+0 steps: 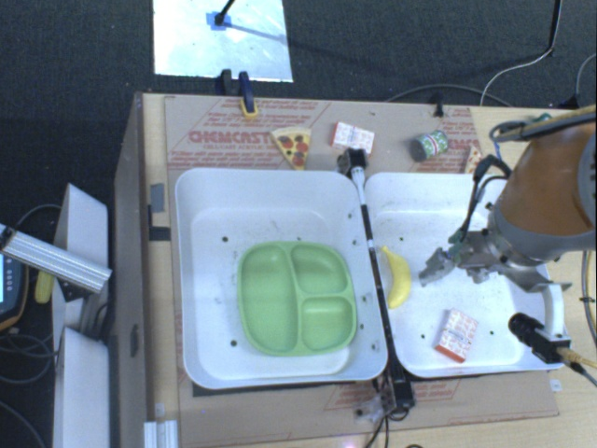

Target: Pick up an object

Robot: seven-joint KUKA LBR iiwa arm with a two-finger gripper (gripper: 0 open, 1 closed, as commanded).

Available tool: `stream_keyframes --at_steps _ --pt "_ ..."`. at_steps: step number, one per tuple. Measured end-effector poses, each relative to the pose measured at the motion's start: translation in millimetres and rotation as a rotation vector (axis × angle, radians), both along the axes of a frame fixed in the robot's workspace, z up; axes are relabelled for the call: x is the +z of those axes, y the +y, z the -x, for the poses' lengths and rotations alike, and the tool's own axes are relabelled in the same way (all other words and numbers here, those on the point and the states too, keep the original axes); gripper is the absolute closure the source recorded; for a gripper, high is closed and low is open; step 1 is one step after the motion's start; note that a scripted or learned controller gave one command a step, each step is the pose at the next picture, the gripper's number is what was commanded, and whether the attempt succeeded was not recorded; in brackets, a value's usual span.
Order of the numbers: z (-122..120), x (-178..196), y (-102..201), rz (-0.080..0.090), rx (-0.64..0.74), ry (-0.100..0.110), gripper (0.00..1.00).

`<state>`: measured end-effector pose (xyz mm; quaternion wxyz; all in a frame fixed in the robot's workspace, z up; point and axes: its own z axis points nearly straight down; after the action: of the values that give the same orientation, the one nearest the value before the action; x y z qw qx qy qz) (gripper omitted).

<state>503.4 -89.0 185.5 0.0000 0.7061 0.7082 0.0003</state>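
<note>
Yellow banana (397, 279) against right bin's (485, 367) left wall; hand (437, 269) hovers just right, likely lining up grasp. Hand's state: we cannot tell. Small box (456, 334) nearer.

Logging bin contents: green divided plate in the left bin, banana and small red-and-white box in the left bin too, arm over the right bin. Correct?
One error. The banana and the red-and-white box lie in the right bin, not the left, as the camera view shows. The green divided plate is in the left bin, and the arm is over the right bin.
</note>
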Motion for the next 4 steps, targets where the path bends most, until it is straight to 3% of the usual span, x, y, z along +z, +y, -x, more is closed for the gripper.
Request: stream_keyframes --at_steps 1,2,4 --pt "-17 -65 6 0.0 -0.001 0.001 0.0" --pt "-58 -102 -1 0.0 0.0 -0.001 0.0" --pt "-50 -101 3 0.0 -0.002 0.0 0.0"
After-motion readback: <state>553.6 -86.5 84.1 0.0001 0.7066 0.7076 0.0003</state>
